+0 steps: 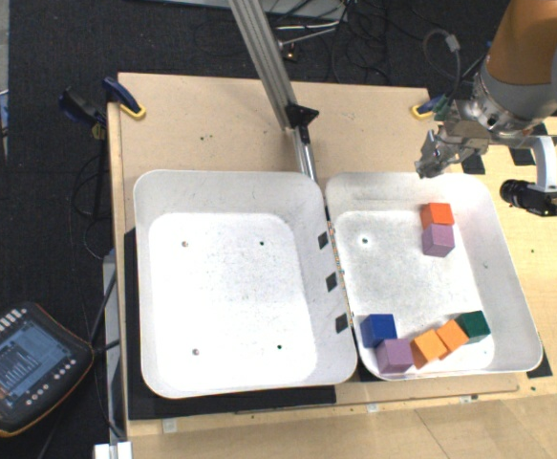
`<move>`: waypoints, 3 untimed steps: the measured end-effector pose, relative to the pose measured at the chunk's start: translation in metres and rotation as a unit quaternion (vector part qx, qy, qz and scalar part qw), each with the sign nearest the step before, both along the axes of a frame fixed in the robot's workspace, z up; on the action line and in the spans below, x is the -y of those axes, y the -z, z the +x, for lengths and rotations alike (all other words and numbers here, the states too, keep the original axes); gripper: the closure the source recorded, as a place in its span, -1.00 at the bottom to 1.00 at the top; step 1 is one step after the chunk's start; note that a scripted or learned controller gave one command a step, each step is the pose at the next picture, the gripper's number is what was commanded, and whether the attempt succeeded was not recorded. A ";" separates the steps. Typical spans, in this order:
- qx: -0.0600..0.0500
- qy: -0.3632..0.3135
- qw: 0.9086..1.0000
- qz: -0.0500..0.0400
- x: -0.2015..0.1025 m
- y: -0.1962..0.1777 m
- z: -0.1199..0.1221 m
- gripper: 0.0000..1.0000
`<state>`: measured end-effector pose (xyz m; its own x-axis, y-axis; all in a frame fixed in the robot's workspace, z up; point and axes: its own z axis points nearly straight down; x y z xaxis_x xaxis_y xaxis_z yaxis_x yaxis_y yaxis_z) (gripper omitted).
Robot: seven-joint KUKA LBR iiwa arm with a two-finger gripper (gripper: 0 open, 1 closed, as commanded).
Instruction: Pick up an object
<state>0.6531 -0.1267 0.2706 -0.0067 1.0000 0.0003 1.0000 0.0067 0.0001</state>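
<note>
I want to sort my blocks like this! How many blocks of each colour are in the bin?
Orange blocks: 2
Purple blocks: 2
Blue block: 1
Green block: 1
Total: 6, all in the right bin.

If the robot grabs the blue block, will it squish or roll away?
Probably neither. The blue block looks like a stiff cube with flat faces, so it should sit still rather than roll. It touches a purple block, so a push might nudge that one too.
</note>
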 end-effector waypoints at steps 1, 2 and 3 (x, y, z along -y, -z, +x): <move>-0.001 -0.001 1.000 0.001 -0.053 0.007 -0.007 1.00; -0.001 0.000 1.000 0.001 -0.096 0.010 -0.033 1.00; -0.001 0.000 1.000 0.001 -0.141 0.011 -0.048 1.00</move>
